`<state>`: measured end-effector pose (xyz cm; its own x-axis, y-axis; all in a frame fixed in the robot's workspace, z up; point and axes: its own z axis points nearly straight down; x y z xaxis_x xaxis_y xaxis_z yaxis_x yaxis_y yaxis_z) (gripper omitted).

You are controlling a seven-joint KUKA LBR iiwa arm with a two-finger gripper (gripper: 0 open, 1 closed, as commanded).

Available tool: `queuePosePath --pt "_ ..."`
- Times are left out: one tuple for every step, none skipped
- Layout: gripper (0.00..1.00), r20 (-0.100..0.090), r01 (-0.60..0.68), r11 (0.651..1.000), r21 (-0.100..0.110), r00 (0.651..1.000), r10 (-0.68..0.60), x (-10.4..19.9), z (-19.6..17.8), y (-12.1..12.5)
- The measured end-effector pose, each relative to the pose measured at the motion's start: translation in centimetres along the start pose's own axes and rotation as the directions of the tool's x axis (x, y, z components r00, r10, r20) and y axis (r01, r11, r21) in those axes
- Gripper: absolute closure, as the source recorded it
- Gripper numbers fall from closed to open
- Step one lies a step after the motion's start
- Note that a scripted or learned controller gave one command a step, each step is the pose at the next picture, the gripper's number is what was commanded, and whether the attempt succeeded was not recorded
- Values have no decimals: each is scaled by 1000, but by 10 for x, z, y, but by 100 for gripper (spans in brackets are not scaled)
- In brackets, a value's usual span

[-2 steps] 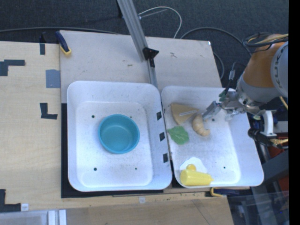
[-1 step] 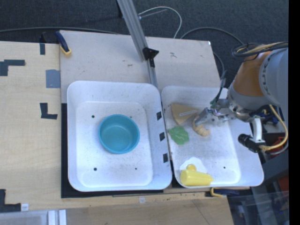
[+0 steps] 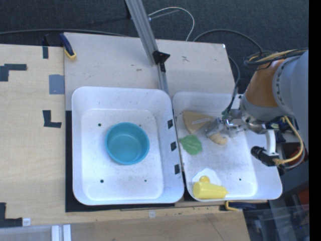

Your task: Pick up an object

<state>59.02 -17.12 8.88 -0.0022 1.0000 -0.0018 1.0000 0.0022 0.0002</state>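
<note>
Right bin (image 3: 261, 187): tan wedge (image 3: 193, 120) lies flat, long axis left-right, tip toward the gripper (image 3: 216, 130). Arm reaches in from the right, wrist low; can't tell the gripper's state.

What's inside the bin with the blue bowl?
The left bin holds just the blue bowl, sitting upright near its middle. A few dark specks show on the white floor around it. Whatever is under the bowl is covered.
</note>
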Motion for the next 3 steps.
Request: queuePosePath --pt "100 -1 1 1000 1 1000 -1 1 -10 0" --pt "100 -1 0 1000 -5 1000 0 6 -73 2" --pt "100 0 -1 1000 -5 1000 1 2 -135 0"
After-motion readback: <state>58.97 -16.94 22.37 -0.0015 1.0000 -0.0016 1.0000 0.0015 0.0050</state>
